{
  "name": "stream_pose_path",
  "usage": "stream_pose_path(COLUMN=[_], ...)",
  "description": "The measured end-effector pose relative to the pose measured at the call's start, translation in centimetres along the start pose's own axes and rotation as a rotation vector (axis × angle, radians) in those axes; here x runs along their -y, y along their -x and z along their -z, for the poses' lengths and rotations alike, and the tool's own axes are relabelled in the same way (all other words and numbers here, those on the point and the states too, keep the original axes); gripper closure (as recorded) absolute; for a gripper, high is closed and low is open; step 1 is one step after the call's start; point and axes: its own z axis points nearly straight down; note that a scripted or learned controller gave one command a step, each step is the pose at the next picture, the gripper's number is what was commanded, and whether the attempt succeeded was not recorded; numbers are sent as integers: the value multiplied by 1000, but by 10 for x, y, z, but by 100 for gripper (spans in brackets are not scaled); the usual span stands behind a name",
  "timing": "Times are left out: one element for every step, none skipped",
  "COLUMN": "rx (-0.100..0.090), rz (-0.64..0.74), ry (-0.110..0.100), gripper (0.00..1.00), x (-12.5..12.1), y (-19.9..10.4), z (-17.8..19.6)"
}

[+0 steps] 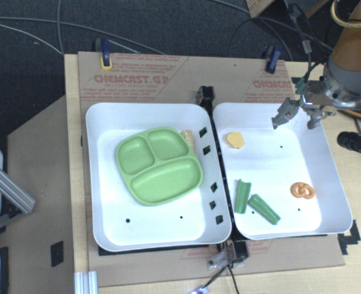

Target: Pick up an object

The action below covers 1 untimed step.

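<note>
two shallow white bins sit side by side on a pale wooden desk (149, 72) printed with faded red lettering, and the grey arm with its orange band (353, 48) reaches in from the right, over the far right corner of the right-hand white bin (327, 164). the gripper (298, 116) hangs just above that bin's back wall — its jaws are spread apart, one dark finger (284, 115) angled down to the left and the other nearer the arm, with nothing between them.

in the right-hand bin lie four small things, all apart from the gripper. a small yellow rounded piece (235, 140) rests near the back left corner, close to the divider. a brown pretzel-shaped toy (302, 191) lies toward the right side, about halfway down. near the front left sit two green stick-shaped blocks: one green block standing nearly straight up the view (242, 196) and a second green block slanted toward the front right (264, 207), their near ends just beside each other; i cannot tell if they touch.

the left-hand white bin (106, 213) holds a light green plastic plate with three compartments (159, 165), lying flat and turned at a slant. a small tan piece (187, 138) peeks out at the plate's back right edge, mostly hidden.

black clips (205, 94) run along the seam between the bins, and two blue clamps (106, 52) grip the desk's far edge. grey cables (64, 23) trail across the dark floor behind.
</note>
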Motion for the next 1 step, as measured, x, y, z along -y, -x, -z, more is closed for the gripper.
stream_pose_path(rx=[2], rz=[3], ry=[12], gripper=[0], x=[-2], y=[0], z=[6])
